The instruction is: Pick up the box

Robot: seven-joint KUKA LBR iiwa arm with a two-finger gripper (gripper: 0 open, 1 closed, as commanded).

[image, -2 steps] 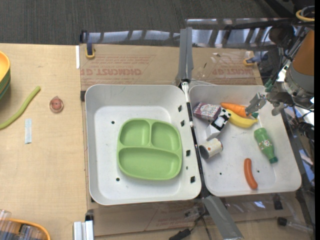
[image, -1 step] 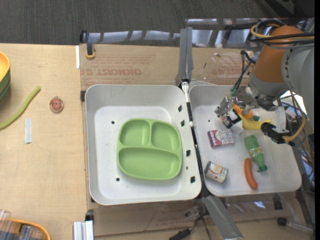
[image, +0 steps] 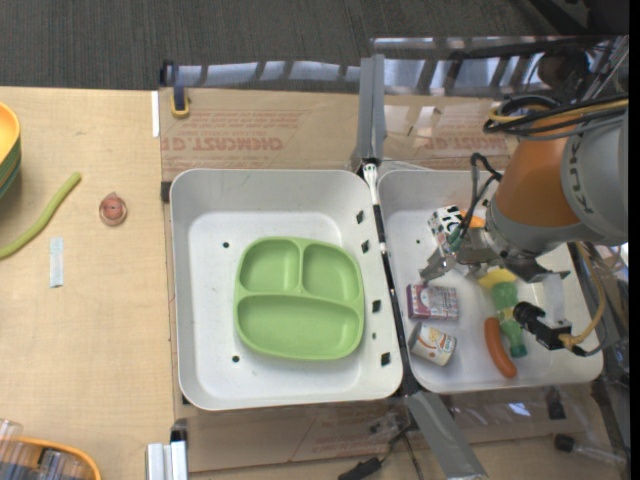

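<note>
The grey arm with its orange band (image: 535, 183) reaches in over the right-hand shallow white bin (image: 590, 368), and its two-finger gripper (image: 447, 260) hangs low just above the small pink and grey cardboard box (image: 433, 301), which lies flat near the bin's left wall. How far the claw is spread cannot be told from this slanted view, and nothing is seen between its tips, so the box looks not yet taken. The box has close neighbours: a white round-ended tub with a printed label (image: 433, 344) just below it, a black and white patterned packet (image: 447, 221) above it, and a yellow and green toy vegetable (image: 503, 293) and a red sausage-shaped toy (image: 500, 348) off to its right. The risk, as I judge it, is a descent slightly off centre, pinching a corner so the flat box slips or tips, or nudging the tub instead. The green divided plate (image: 300, 298) in the left-hand white bin (image: 190, 298) lies well apart
</note>
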